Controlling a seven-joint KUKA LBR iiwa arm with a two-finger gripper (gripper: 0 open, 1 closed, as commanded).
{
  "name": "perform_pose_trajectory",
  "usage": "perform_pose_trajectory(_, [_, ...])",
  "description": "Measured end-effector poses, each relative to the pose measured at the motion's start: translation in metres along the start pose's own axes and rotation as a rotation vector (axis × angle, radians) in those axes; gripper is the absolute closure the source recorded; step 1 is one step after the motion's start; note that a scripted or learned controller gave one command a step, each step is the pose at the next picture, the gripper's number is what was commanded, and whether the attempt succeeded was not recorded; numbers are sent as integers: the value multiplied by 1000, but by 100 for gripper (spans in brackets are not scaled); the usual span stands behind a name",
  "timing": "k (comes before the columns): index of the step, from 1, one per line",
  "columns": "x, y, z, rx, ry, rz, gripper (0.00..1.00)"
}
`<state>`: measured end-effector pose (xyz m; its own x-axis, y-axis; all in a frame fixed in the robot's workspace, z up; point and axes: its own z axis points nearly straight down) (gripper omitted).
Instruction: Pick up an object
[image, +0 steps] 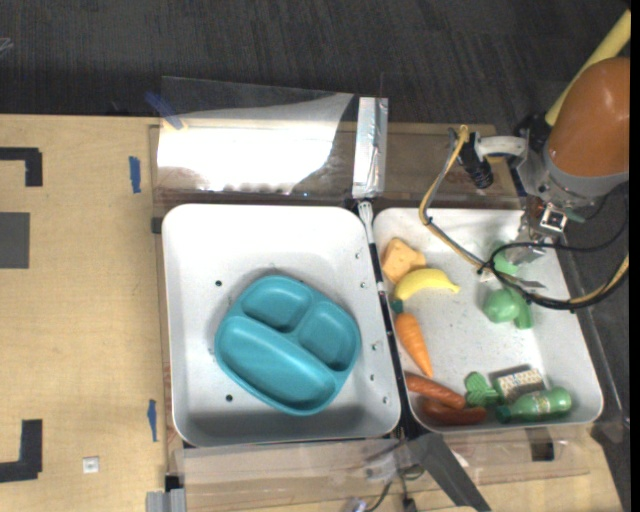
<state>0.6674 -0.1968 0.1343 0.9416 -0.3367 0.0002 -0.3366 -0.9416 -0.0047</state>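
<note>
- The arm's jaws (522, 250) hang over the right bin (580, 350); whether they are spread or pressed together cannot be told.
- A green toy (505, 305) lies just below them.
- A blue tray (288, 342) sits in the left bin (190, 300).

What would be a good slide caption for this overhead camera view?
Robot hand poised over a green toy in the right bin of play food; blue tray in the left bin.
</note>
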Motion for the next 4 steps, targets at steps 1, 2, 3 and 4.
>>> perform_pose_trajectory(1, [9, 22, 1, -1, 4, -145, 100])
perform_pose_trajectory(2, [5, 11, -2, -1, 3, -138, 100])
perform_pose_trajectory(3, [9, 22, 15, -2, 3, -145, 100])
perform_pose_trajectory(4, [7, 16, 1, -1, 4, -147, 100])
